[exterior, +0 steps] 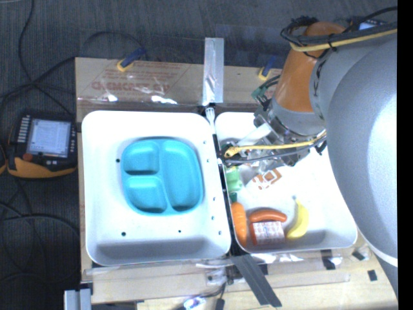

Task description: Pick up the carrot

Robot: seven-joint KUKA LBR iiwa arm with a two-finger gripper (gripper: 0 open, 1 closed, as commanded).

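Closest to my camera, the arm's grey bulk (371, 141) blocks the right bin's (342, 234) far side. Its hand (258, 148) sits low over that bin, too cluttered by cables for me to tell its state. My carrot (239, 221) lies along the bin's left wall, beside a banana (297, 219). Left bin (97, 237) holds a blue tray (161, 175); the bench (97, 82) stands on dark carpet (39, 37).

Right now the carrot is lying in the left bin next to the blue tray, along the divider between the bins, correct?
Not quite. The carrot does lie along the divider, but in the right bin, beside the hot dog and banana. The blue tray sits alone in the left bin. The camera view shows this.
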